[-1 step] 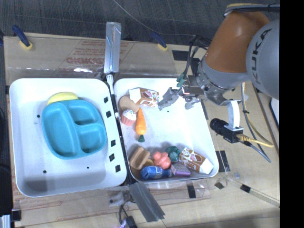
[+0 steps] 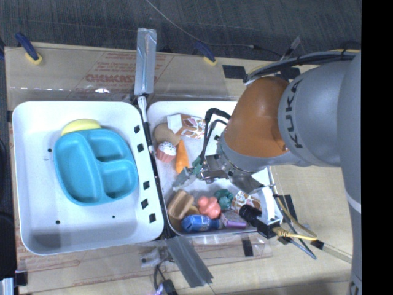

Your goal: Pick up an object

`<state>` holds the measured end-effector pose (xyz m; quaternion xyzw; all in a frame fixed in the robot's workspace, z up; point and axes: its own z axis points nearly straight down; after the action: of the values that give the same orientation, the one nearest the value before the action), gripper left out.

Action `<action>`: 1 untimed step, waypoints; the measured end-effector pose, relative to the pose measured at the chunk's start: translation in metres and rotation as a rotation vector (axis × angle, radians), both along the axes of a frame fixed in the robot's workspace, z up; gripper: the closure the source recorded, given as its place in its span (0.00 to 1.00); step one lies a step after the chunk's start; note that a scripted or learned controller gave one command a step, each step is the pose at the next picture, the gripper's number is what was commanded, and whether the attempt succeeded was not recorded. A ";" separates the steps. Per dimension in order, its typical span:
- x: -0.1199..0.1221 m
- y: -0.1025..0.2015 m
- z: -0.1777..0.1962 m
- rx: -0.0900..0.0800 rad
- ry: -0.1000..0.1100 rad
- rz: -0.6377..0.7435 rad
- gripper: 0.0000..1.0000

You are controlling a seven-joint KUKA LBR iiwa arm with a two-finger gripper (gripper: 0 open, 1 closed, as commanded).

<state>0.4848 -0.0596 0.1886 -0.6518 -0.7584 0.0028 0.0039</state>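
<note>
Jaws [image 2: 191, 173] low over right bin [image 2: 161, 112], carrot [image 2: 182, 157] just beside

Grey arm [image 2: 319, 115] with orange band over right bin [image 2: 161, 112], gripper [image 2: 195, 172] low among toys beside carrot [image 2: 182, 157], blue divided tray [image 2: 96, 166] on yellow item [image 2: 80, 125] in left bin [image 2: 31, 183]

Robotics lab: taped bench [image 2: 184, 63], bins [image 2: 24, 165].
</note>
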 end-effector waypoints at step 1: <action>0.068 0.000 0.003 0.000 -0.007 0.080 0.00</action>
<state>0.5530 -0.0594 0.1912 -0.6209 -0.7839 0.0006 0.0010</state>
